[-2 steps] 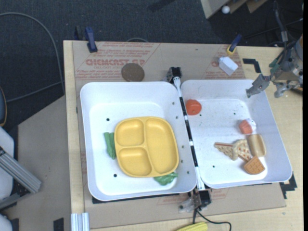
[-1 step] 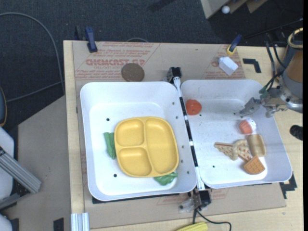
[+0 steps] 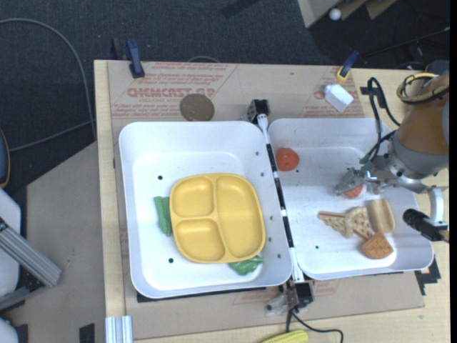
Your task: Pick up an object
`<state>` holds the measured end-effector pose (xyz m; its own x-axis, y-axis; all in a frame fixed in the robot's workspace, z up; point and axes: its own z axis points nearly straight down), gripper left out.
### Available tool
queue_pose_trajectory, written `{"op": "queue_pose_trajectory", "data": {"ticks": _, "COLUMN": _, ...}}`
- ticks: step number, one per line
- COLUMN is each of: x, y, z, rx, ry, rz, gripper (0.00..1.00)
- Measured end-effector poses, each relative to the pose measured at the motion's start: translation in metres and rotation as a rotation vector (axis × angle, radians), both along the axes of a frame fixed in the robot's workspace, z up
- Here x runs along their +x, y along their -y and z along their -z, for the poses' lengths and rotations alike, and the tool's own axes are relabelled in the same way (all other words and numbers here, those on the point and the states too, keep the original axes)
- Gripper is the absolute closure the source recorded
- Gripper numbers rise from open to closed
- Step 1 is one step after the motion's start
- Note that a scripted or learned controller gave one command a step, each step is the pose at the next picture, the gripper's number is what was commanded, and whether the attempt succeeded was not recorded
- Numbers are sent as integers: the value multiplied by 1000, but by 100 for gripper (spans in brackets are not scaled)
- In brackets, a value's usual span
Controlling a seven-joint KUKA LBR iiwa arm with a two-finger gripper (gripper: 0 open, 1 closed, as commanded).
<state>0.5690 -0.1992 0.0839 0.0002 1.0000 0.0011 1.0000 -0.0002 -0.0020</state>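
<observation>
1. The left white shallow plastic bin (image 3: 143,191) holds a yellow three-compartment plastic tray (image 3: 216,217) near its middle.
2. A green leaf-shaped piece (image 3: 163,215) pokes out from under the tray's left edge, and another green leafy piece (image 3: 246,266) shows at the tray's lower right corner.
3. On the cardboard behind this bin lies a round brown disc (image 3: 196,108).
4. The right white shallow plastic bin (image 3: 321,138) sits just beside the left one; a small red-orange round object (image 3: 287,158) lies near its upper left corner.
5. Toward the front of the right bin lie a tan waffle-textured wedge (image 3: 348,222), a pale bread-roll-shaped piece (image 3: 379,215) touching it, and a golden-brown lumpy piece (image 3: 376,246) just below.
6. The grey two-finger gripper (image 3: 352,185) is low in the right bin, above the wedge. A small reddish item (image 3: 353,189) sits at its tips; whether the jaws are apart or closed on it cannot be told.
</observation>
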Motion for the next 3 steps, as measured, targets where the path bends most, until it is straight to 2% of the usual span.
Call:
{"op": "queue_pose_trajectory", "data": {"ticks": 1, "x": 1, "y": 0, "z": -11, "rx": -1, "ry": 5, "rz": 0, "gripper": 100}}
{"op": "queue_pose_trajectory", "data": {"ticks": 2, "x": 88, "y": -59, "z": -48, "rx": -1, "ry": 5, "rz": -2, "gripper": 100}}
{"op": "queue_pose_trajectory", "data": {"ticks": 3, "x": 44, "y": -126, "z": -102, "rx": 1, "ry": 1, "rz": -2, "gripper": 100}}
